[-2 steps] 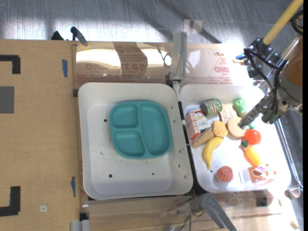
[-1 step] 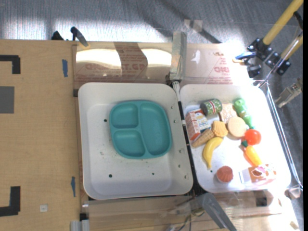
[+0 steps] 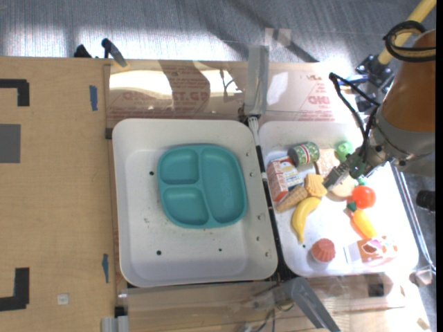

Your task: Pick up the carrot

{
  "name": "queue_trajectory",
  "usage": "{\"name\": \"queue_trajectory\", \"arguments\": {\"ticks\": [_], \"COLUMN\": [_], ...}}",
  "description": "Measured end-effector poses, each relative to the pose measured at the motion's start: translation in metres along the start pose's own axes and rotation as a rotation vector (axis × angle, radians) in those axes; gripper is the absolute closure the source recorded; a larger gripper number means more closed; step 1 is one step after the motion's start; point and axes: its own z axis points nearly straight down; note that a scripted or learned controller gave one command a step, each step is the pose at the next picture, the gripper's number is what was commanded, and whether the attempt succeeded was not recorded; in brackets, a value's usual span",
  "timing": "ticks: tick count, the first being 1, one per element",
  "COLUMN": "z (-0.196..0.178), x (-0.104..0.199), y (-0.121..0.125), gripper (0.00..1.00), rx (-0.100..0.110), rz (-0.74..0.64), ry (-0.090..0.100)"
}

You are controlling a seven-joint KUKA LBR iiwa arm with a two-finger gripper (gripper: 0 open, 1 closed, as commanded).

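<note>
Nearest my camera, along the bottom edge of the frame, bare wooden slats point(image 3: 208, 303) show below the two white bins. On the left, the larger bin point(image 3: 138, 254) holds a teal divided plate point(image 3: 203, 185) with three compartments, smooth and matte, lying flat near the middle. At the right, the other bin point(image 3: 405, 251) is crowded: a green-labelled can point(image 3: 304, 153) on its side, a small red-and-white carton point(image 3: 281, 176), a waffle cone piece point(image 3: 291, 198), a curved yellow banana point(image 3: 304, 214), a red tomato point(image 3: 363, 196), a strawberry-like red piece point(image 3: 322, 250) and a pink-and-white packet point(image 3: 374, 250).

I see the carrot point(image 3: 361, 223), orange and stubby, in the lower right part of that bin, just below the tomato and above the packet.

My gripper point(image 3: 340, 174) hangs over the bin's centre, near the can; I cannot tell how it is set.

Brown cardboard point(image 3: 52, 185) covers the tabletop at left, marked with black corners and blue tape. Grey ribbed flooring point(image 3: 173, 12) fills the top.
</note>
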Motion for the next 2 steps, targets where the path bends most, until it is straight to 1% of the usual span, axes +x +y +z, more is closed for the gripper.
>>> {"name": "queue_trajectory", "arguments": {"ticks": [1,2], "z": [-0.004,0.076], "x": [-0.003,-0.045], "y": [0.0,-0.051], "gripper": [0.0,0.0], "rx": [-0.007,-0.003], "rz": [0.005,0.071], "ry": [-0.006,-0.005]}}
